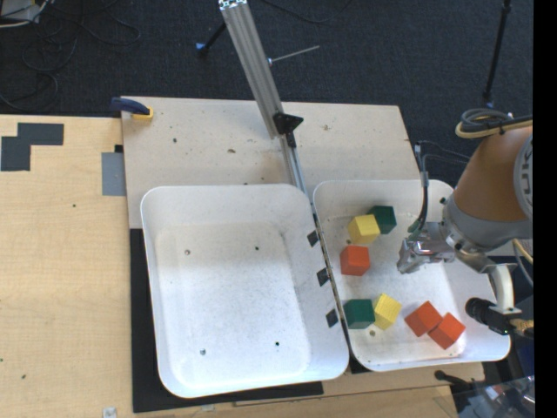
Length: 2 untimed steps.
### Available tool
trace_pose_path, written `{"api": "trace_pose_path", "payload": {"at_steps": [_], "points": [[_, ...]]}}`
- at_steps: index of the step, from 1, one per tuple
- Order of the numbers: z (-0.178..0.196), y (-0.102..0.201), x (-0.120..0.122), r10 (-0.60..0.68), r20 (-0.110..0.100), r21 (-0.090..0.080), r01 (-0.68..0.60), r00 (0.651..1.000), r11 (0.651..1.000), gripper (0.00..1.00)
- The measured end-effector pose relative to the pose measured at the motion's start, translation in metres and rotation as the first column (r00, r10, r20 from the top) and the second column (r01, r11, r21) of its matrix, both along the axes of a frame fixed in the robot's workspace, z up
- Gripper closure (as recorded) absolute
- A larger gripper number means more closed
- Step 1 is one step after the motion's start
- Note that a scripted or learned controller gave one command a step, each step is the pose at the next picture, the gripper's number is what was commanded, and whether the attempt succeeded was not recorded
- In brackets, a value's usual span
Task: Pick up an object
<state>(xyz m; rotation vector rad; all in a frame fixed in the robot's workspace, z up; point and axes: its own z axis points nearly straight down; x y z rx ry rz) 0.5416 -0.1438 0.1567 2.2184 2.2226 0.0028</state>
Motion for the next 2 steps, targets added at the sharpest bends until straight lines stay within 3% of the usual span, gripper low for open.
{"api": "trace_pose_path", "payload": {"at_steps": [2], "points": [[0.087,-0.008,0.008,0.0,0.0,-0.001,0.0,1.0,1.0,1.0]]}}
